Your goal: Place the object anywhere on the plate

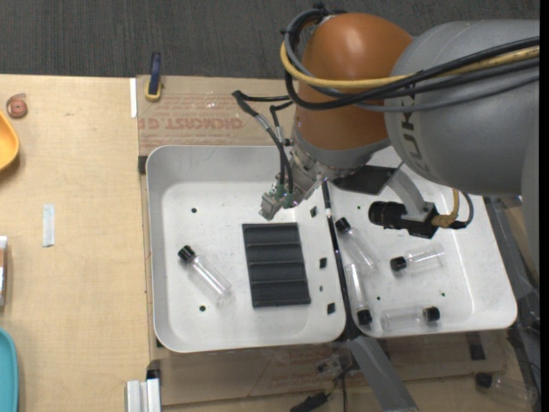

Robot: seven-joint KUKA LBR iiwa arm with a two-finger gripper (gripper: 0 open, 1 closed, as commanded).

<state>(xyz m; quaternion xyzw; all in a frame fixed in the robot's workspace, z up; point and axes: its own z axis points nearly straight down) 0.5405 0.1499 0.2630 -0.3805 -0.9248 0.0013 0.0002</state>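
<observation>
You are at the approach step: nothing has been picked up yet, as far as this view lets you judge. The gripper [276, 202] hangs over the left bin [163, 230], just above the far end of the black ribbed plate [275, 264]. Whether it is open or closed cannot be told here, and no object shows in it. The likeliest object, a clear vial with a black cap [202, 270], lies on the bin floor left of the plate, apart from it and well down-left of the gripper. Your next move calls for shifting left and descending over the vial's middle, aligned across its length.
</observation>
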